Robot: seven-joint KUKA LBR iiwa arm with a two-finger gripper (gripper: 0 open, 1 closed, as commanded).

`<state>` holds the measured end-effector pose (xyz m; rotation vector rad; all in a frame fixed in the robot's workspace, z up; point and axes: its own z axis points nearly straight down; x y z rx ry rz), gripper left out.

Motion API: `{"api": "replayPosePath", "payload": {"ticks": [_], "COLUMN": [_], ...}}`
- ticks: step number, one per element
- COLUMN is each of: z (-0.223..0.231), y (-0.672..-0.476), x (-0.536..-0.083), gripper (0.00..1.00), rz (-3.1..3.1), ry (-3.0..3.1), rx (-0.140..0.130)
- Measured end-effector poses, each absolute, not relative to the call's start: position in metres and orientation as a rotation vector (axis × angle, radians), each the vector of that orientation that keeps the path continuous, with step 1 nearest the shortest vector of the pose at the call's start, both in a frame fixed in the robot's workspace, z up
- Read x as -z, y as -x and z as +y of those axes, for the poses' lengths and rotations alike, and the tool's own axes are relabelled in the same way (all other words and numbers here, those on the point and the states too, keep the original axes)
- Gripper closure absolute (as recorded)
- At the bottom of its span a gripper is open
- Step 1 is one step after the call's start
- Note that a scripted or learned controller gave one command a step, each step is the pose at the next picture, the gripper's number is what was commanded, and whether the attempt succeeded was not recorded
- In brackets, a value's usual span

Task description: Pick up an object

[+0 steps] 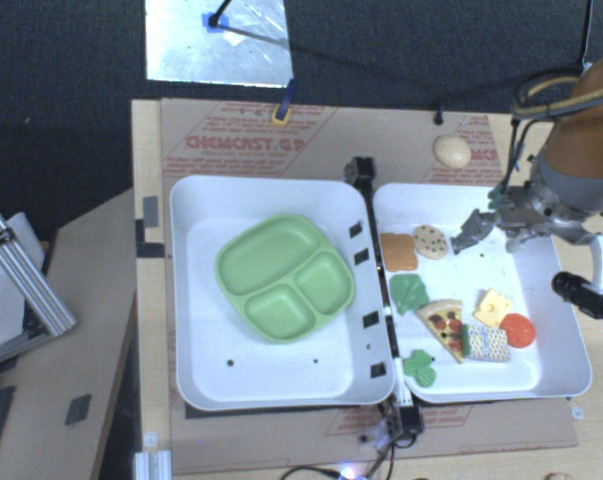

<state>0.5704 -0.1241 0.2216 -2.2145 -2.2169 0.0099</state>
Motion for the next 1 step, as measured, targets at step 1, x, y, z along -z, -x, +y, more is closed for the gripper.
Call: {"api": "replayPosePath", "payload": {"ticks": [1], "z": [-0.1241], "y": [-0.5729], "x": [-0.2278], "gripper": [0.0], "rz": [-2.226], "ry": [2.218], "rx": [0.001]}}
